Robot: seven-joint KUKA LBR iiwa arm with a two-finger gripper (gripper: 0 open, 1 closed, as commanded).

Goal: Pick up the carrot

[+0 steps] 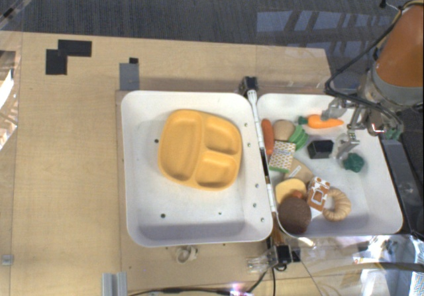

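The carrot [324,122] is orange with a small green top pointing left. It lies flat near the far edge of the right bin [387,212]. My gripper [346,130] hangs over the bin right at the carrot's thick right end, under the arm's orange band. From this slanted view I cannot make out whether the carrot's end is inside the gripper or just beside it.
Several toy foods crowd the right bin: a red sausage [267,136], a green piece [298,137], a black block [320,148], a dark green lump [354,162], a pretzel [334,203] and a brown ball [295,214]. The left bin [142,222] holds a yellow divided plate [199,149].
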